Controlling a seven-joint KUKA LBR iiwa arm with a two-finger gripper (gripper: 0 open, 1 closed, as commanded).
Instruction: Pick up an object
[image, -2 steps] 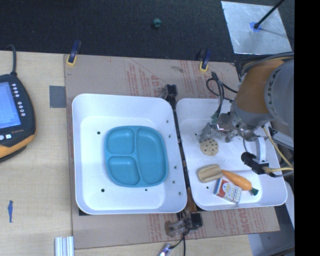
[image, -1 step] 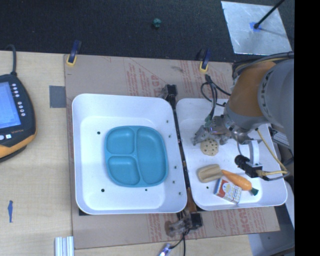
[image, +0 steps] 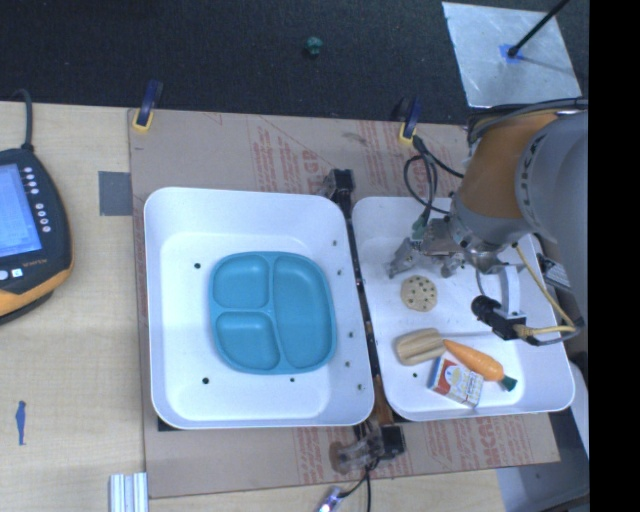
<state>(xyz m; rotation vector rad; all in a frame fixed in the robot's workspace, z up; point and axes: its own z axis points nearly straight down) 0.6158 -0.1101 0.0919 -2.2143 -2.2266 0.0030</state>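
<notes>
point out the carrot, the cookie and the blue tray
carrot (image: 472, 360), camera view, middle of its orange body
cookie (image: 419, 292), camera view, centre of its face
blue tray (image: 272, 311), camera view, where its dividers meet

Bins (image: 170, 300): smooth white plastic, slight sheen. Blue divided plate (image: 272, 311): matt plastic. Bench (image: 70, 390): pale wood grain, overlaid by printed cardboard (image: 250, 150). Arm (image: 520, 180): smooth grey casing, glossy orange band.

Robot lab, teach pendant (image: 25, 235), clamped cardboard bench (image: 250, 150), white bins (image: 170, 215)

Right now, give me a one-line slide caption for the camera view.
KUKA arm's gripper hovers over the right bin above a cookie, bread roll, carrot and small carton; left bin holds a blue divided plate.
</notes>
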